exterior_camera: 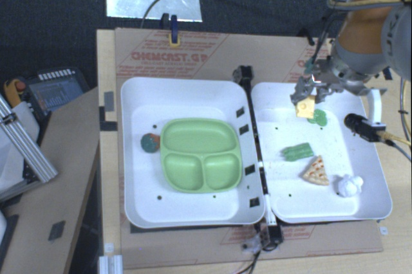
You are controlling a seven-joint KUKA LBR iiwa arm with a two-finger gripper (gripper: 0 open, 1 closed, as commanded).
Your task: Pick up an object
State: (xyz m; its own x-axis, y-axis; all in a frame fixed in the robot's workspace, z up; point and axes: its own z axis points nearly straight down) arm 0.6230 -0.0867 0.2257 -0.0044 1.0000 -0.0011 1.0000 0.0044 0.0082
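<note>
In the right bin lie a green bumpy piece, a pizza-slice toy and a white crumpled object. My gripper hangs over the bin's far left part, shut on a small yellow block whose top sits between the fingertips. Beside the block, to its right, is a small green leafy piece. The left bin holds a green divided plate and a small dark green-and-red ball at the plate's left.
A black clip divider runs between the two bins. A black cylinder with a cable juts over the right bin's far right side. A cardboard sheet lies under both bins.
</note>
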